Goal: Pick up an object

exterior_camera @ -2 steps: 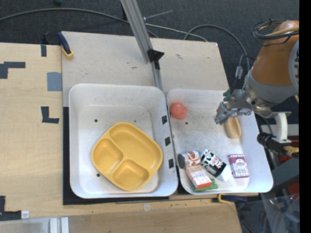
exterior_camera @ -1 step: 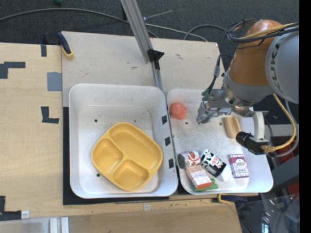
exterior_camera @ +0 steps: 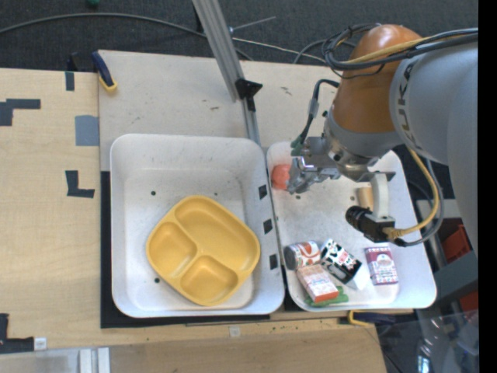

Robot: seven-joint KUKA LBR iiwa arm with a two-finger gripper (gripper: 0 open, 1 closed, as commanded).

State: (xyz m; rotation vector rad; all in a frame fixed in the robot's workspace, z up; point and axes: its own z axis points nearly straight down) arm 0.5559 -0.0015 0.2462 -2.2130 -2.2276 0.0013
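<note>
While the gripper [exterior_camera: 304, 179] hangs low in the right bin [exterior_camera: 411, 286] just beside a small orange object [exterior_camera: 279, 176], its grip unreadable, nothing looks lifted, so the pick seems yet to come.

This looks like a robotics lab. A pale wooden bench [exterior_camera: 46, 208] carries two shallow white bins [exterior_camera: 124, 208], with tape marks [exterior_camera: 78, 183] stuck on its top. A big grey industrial arm [exterior_camera: 435, 92] with an orange band reaches over it, loose cables [exterior_camera: 116, 23] trail across dark carpet [exterior_camera: 311, 6], and a metal rail [exterior_camera: 217, 37] stands behind.
</note>
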